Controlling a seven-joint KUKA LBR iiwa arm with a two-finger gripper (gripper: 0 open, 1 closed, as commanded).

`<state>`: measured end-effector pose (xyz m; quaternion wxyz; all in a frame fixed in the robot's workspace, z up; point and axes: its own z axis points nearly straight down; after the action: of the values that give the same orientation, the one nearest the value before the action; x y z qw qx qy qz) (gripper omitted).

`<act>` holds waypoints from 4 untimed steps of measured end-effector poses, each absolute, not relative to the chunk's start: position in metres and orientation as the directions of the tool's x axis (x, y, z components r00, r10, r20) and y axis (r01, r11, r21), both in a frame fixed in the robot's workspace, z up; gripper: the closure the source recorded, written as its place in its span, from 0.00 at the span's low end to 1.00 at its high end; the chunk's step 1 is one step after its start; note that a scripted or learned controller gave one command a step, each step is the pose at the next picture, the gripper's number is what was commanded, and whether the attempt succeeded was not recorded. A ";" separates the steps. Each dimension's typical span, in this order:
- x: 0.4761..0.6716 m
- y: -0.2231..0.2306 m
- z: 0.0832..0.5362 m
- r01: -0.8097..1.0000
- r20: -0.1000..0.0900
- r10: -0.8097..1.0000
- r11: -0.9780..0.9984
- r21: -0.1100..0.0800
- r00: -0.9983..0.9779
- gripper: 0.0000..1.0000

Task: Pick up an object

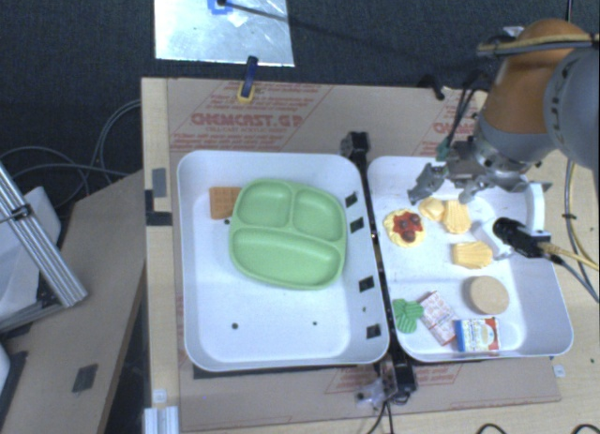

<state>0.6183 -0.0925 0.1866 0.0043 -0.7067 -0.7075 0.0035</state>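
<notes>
My gripper (447,190) hangs over the back of the right bin (553,329), just behind two small yellow food pieces (457,217). Its two grey fingers (427,182) stand spread apart with nothing between them. A yellow round with red topping (405,227) lies just left of those pieces. Further forward are a yellow chunk (472,254), a tan round biscuit (487,295), a green leafy piece (407,314), a red-and-white packet (437,315) and a small blue, red and white carton (476,335).
The left bin (202,329) holds a green divided plate (287,233) with an orange cracker (222,202) at its back left. A black divider with clips (367,254) runs between the bins. The arm's orange band (525,85) looms over the right bin's back right.
</notes>
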 end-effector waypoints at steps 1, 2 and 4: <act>0.621 -0.092 0.194 1.000 0.000 1.000 0.003 0.001 -0.003 0.00; 0.622 -0.096 0.151 1.000 0.000 1.000 0.001 -0.002 -0.001 0.00; 0.630 -0.100 0.087 1.000 0.001 1.000 0.000 0.006 0.000 0.00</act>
<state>0.6297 -0.1001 0.0865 -0.0020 -0.7072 -0.7070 -0.0024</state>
